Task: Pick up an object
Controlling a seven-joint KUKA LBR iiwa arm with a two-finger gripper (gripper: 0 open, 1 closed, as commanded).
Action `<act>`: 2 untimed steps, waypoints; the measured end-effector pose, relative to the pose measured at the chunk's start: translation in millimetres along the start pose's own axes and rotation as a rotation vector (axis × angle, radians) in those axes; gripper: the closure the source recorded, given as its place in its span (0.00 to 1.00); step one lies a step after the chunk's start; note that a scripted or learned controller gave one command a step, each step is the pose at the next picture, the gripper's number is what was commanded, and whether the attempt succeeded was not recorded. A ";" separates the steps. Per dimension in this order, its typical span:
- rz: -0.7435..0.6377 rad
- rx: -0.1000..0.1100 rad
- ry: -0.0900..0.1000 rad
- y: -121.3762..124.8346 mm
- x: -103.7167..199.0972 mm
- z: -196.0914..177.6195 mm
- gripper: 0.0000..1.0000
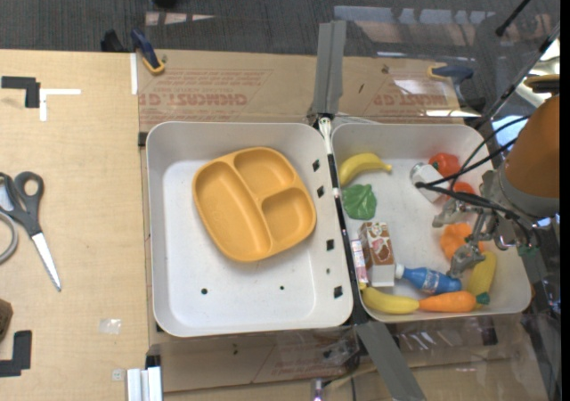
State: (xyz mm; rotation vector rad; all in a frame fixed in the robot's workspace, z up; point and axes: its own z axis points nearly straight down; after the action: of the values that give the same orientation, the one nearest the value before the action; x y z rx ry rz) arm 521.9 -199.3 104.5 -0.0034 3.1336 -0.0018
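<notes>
The tool point(469, 243) is hanging low in the right shallow white bin point(392, 136); an orange plastic piece point(456, 237) is lying just beside it. Its state I cannot tell.

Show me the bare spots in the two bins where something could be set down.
Left bin: bare floor along the near and left walls, around the orange plate. Right bin: a bare patch mid-floor between the upper banana, the green piece and the claw. Its near edge is crowded: carton, bottle, carrot.
</notes>
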 end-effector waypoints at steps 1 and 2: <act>-0.003 0.000 -0.002 0.8 -1.3 -9.2 1.00; -0.406 -0.001 -0.003 -20.3 28.1 9.6 1.00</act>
State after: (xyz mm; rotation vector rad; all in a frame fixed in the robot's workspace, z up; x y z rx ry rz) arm 493.9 -219.6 94.7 -0.6344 3.0657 -0.0029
